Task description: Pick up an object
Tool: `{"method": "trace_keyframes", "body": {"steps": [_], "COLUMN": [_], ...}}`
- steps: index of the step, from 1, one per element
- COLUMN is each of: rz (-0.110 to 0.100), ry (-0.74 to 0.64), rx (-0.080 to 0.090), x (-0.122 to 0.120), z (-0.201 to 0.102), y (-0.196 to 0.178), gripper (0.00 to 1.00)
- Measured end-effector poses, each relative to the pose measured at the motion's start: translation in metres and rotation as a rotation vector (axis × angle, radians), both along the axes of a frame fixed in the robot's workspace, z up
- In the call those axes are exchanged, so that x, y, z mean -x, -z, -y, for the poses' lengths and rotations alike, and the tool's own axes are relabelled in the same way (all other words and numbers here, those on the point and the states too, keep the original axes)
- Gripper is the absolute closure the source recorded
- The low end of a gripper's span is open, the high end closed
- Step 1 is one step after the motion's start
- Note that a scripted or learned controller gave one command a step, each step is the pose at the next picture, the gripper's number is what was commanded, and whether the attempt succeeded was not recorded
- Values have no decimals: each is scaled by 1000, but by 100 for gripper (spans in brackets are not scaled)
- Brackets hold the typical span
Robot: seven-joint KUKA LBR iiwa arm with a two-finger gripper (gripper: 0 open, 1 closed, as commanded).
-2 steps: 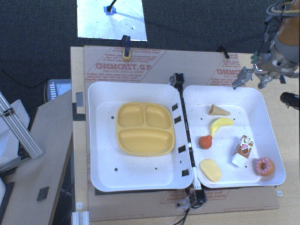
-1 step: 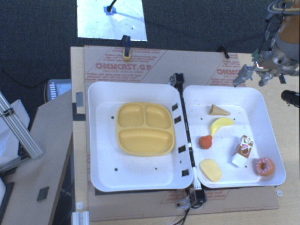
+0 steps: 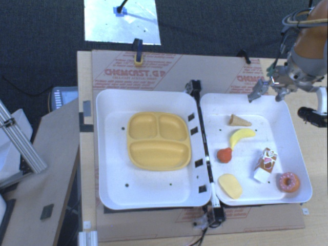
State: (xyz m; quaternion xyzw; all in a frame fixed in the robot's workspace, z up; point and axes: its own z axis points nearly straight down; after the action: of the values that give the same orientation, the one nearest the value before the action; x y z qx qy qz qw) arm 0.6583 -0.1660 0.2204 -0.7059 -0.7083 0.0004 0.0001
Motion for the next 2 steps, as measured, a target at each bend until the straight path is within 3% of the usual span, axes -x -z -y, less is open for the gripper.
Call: {"method": "trace_keyframes", "body": {"steps": [2], "rz": [-1], "ry": [1], "rx": [-1], "x": [4], "z": [3], "y": [103], "gripper": [0]}}
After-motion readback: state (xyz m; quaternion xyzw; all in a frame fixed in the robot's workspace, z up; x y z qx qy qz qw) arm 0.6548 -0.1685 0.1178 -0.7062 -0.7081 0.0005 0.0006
